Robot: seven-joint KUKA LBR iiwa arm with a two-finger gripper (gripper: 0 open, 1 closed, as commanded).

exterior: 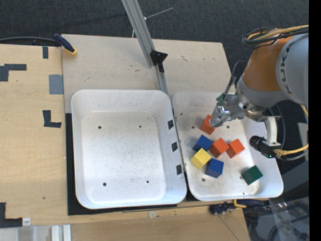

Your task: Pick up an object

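The right bin [193, 100] holds several small blocks. An orange block [207, 125] lies tilted near its upper middle. Directly up and to the right of that block is my gripper [217, 118], touching or nearly touching it; whether it grips the block cannot be told. Lower down cluster a blue block [202, 143], two orange blocks [219, 147] [235, 147], a yellow block [200, 158] and another blue block [214, 167]. A green block [252, 174] sits apart near the bin's lower right corner.
The left bin [120, 149] stands beside the right one, their rims meeting at the middle. A metal rail [143, 29] slants down from the top to the bins' back edge. Cables [273, 152] hang by the arm at the right bin's right rim.
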